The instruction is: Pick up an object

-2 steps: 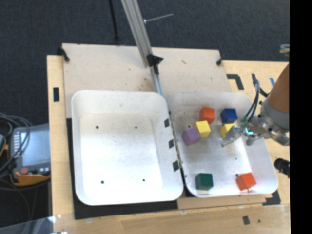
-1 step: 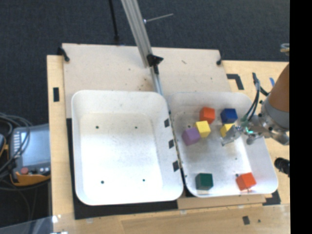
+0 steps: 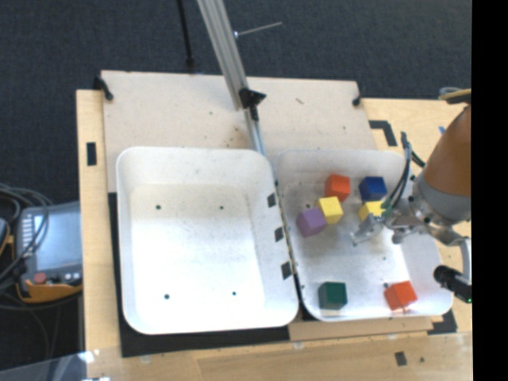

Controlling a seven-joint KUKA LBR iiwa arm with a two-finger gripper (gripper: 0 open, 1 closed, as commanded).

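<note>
We saw the arm (image 3: 451,161) enter from the right edge of the frame, grey below an orange band, reaching over the right-hand bin (image 3: 305,182). The pincer (image 3: 371,230) sat low over the middle of that bin, its metal fingers pointing toward frame left. We could not tell whether it was open or closed; no object was visibly between the fingers.

Contents of the right bin as we noted them: an orange cube (image 3: 338,186) at upper centre, a blue cube (image 3: 372,187) just to its right, a yellow cube (image 3: 330,209) below the orange one, and a purple cube (image 3: 311,221) touching or nearly touching the yellow cube on its lower left. A second yellow block (image 3: 371,210) lay just below the blue cube, partly hidden by the pincer body, right beside the fingers. A dark green cube (image 3: 332,294) stood near the bottom edge of the bin, and an orange-red cube (image 3: 400,294) at the lower right, well apart from the upper cluster.

The left-hand bin (image 3: 198,236) lay beside it on the wooden worktop (image 3: 198,105). An aluminium post (image 3: 222,42) ran diagonally from the top of the frame down to the gap between the bins. A grey control pendant (image 3: 49,248) with cables sat at the left edge of the frame.
</note>
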